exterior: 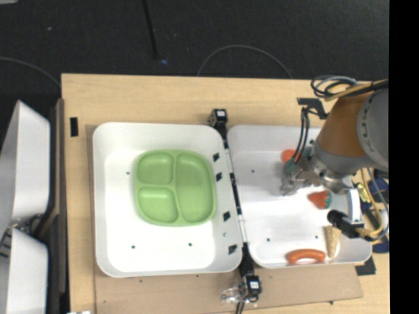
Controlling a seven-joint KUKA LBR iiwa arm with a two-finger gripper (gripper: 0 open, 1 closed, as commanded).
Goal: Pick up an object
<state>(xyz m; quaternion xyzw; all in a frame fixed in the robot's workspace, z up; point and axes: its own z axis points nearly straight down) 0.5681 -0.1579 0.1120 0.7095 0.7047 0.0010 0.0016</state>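
Hovering low in right bin (262,241), gripper (290,183) down near bin floor, roughly mid-bin. Finger state: cannot tell, wrist and orange band covering most of it. Nothing visibly held.

Candidate objects, all in right bin: small orange-red piece (288,155) just beside gripper on far side, partly behind cables; red-orange piece (319,199) near arm's near side, partly hidden; orange curved item (305,256) against near wall; tan cone-like item (333,241) just beside it. Left bin (111,241) holding green divided plate (175,187), well apart from gripper.

Risks, judged: closing on bare bin floor, since gripper looks to sit between the two small pieces rather than over either. Possible nudge of orange-red piece toward far wall on descent. Small pieces likely slipping out on lift. Cables (302,133) hanging close to wrist, possible snag or drag. Items at near wall hard to reach, wall blocking one finger.
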